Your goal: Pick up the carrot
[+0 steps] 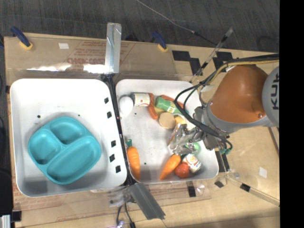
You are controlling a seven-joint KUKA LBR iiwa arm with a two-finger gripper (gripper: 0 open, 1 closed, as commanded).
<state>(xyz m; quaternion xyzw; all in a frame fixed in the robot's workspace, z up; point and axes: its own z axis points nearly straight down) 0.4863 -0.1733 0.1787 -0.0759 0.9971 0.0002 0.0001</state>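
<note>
Fingers of the gripper (183, 139) are hard to read; whether they are spread or closed, I cannot tell. One carrot (170, 166) lies near the right bin's (147, 132) front edge, another carrot (134, 161) against its left wall. Cardboard-brown bench (266, 167), dark ribbed floor (61, 4) beyond.
</note>
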